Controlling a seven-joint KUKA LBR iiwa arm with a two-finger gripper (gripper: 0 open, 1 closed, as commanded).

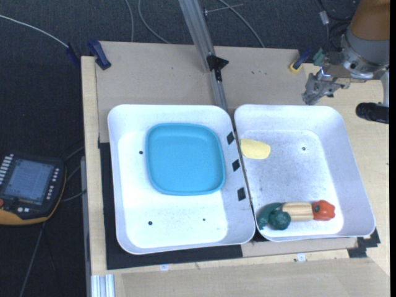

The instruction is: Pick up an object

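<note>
My gripper [314, 92] hangs above the far edge of the right bin [350, 166], at the upper right of the view, with nothing seen between its fingers. In that bin a yellow lemon-shaped piece [255, 148] lies near the left wall. Along the bin's near edge lie a dark green object [274, 218], a tan wooden cylinder [298, 211] and a red-orange piece [323, 210] in a row, touching one another.
The left bin [124, 184] holds a blue square plate [185, 158]. A slanted metal pole [199, 26] rises behind the bins. A teach pendant [28, 187] lies off the bench at the left. Blue clamps [98, 53] sit at the bench's far corners.
</note>
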